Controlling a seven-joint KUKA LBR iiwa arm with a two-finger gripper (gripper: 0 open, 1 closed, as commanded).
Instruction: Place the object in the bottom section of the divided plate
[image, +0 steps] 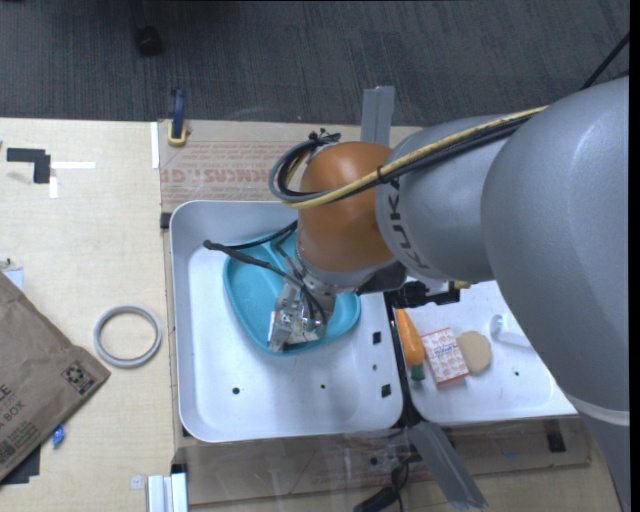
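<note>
A teal divided plate (248, 292) lies in the left white bin (200, 380), toward its upper middle. My gripper (293, 326) hangs low over the plate's lower right part, below the orange wrist band (335, 215). The arm and gripper body cover much of the plate. Something pale and glinting shows at the gripper's tip, but I cannot tell whether it is an object or part of the gripper. Black cables loop across the plate's upper left edge.
The right bin (500, 400) holds an orange carrot-like piece (408, 340), a red and white packet (443, 357), a tan round item (474, 352) and a small white piece (497, 325). A tape ring (127, 334) and a brown cardboard box (30, 385) lie on the bench at the left.
</note>
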